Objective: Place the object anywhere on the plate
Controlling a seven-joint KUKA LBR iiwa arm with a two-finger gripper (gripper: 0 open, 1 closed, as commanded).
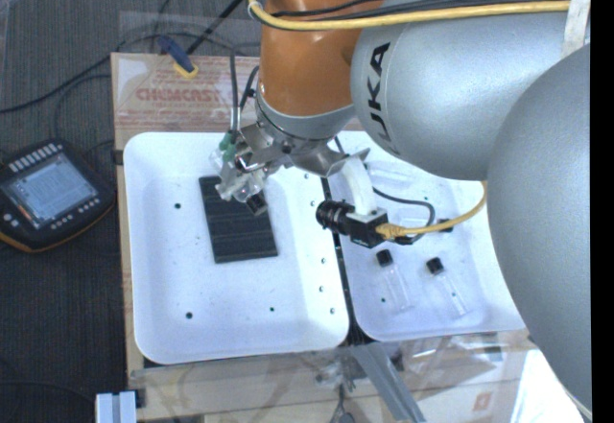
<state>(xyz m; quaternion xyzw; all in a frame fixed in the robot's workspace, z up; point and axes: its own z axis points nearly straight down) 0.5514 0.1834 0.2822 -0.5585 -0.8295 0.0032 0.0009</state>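
A black ribbed rectangular plate [238, 222] lies flat in the left bin [168, 316], slightly turned. My gripper [244, 186] hangs over the plate's far end, close above or touching it. A small green bit [227, 145] shows at the gripper's upper left side; I cannot tell whether it is a held object or part of the tool. Two clear vials with black caps [391, 283] [445, 285] lie in the right bin [480, 320], apart from the gripper.
The arm's orange and grey body covers the upper right of the view and the far part of the right bin. A yellow cable with a black connector [357, 222] hangs over the divide between the bins. A pendant [48, 193] lies left of the bench.
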